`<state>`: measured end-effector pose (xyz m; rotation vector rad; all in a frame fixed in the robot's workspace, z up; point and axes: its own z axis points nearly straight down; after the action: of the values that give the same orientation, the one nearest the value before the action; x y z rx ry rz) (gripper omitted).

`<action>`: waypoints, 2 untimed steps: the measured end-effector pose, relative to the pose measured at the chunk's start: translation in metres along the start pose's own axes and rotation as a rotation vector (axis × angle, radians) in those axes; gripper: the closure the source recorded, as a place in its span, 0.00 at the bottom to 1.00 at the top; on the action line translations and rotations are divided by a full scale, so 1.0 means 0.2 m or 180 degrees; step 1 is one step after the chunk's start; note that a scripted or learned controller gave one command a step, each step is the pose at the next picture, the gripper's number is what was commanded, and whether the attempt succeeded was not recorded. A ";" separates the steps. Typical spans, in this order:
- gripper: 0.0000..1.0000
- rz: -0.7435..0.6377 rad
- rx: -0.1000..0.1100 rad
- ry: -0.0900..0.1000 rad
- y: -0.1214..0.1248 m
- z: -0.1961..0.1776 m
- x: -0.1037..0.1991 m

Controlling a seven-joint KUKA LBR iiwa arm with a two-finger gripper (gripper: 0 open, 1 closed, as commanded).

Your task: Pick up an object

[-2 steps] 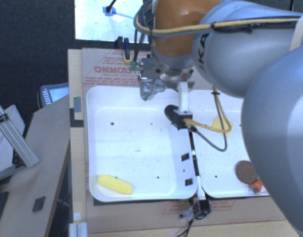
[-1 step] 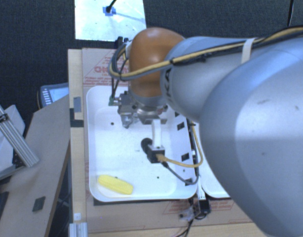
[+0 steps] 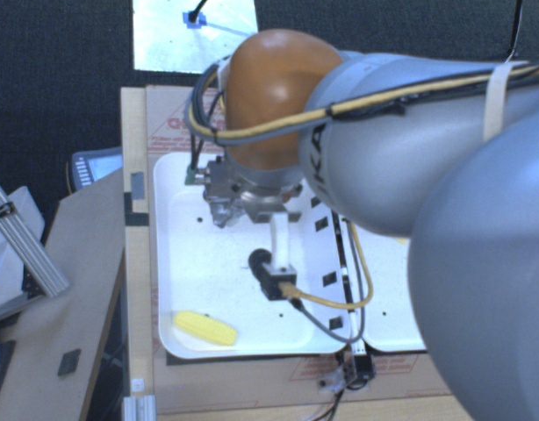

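Observation:
A yellow corn-cob-shaped object (image 3: 205,327) lies in the near left corner of the left white bin (image 3: 167,235). The arm reaches in from the right and covers much of both bins. Its gripper (image 3: 219,210) hangs low over the far middle of the left bin, well behind the yellow object and apart from it. Nothing shows between the gripper and the bin floor beneath it.
A strip of the right bin (image 3: 394,323) shows under the arm, most of it hidden. The bins rest on cardboard (image 3: 164,130) on the bench. A white sheet (image 3: 195,24) lies behind, and metal rails (image 3: 24,244) stand at the left.

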<state>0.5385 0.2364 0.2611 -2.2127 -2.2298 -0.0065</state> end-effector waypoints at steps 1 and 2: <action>1.00 0.0045 0.0040 -0.0024 -0.24 0.38 -0.41; 1.00 0.0027 0.0034 -0.0017 -0.28 0.76 -0.44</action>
<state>0.4843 0.1494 0.1095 -2.2194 -2.2179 0.0113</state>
